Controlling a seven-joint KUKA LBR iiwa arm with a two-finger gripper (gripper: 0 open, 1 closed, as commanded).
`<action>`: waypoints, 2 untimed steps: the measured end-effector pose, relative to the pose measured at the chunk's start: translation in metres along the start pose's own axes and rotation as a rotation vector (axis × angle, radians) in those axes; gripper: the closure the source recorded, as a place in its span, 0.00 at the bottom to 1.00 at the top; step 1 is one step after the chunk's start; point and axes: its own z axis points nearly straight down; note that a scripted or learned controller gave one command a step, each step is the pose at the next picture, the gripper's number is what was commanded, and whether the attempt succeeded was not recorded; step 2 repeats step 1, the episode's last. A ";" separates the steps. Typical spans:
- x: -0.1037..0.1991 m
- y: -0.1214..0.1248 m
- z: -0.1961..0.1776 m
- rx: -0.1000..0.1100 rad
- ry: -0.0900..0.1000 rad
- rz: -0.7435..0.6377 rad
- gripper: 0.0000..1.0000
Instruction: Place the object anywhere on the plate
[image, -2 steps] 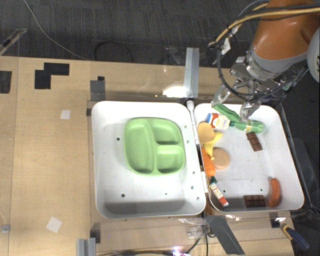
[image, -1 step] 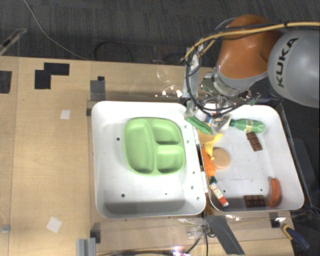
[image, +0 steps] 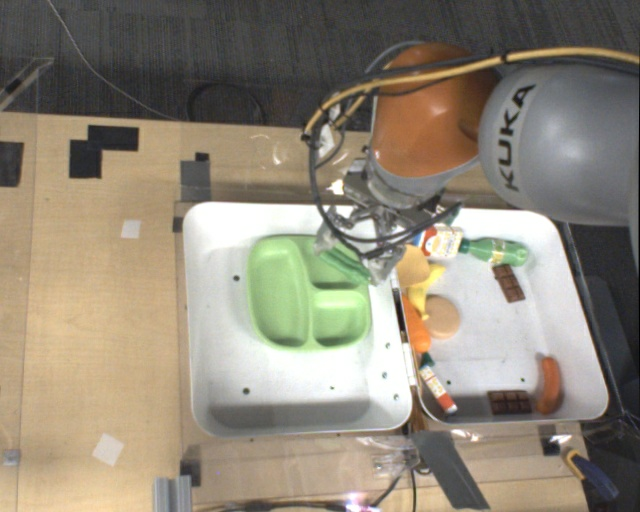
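Note:
A light green divided plate (image: 300, 298) lies in the left white bin (image: 215, 380). My gripper (image: 352, 256) hangs over the plate's far right corner, below the orange wrist band. A small dark green object (image: 340, 264) shows between its grey fingers (image: 377, 265), just above the plate's rim, and the fingers are shut on it. The wrist and cables hide the upper part of the object.
The right bin (image: 585, 330) holds a green bottle (image: 497, 250), a small white-labelled bottle (image: 441, 242), a banana (image: 415, 285), a round tan piece (image: 442, 318), two chocolate bars (image: 510, 283), a sausage (image: 549, 383) and a small red-capped bottle (image: 437, 388). The bins' shared wall (image: 398, 330) runs just right of the plate.

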 end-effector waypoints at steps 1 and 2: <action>0.003 -0.002 0.000 0.001 0.001 0.005 0.00; 0.003 -0.002 0.000 0.001 0.001 0.005 0.00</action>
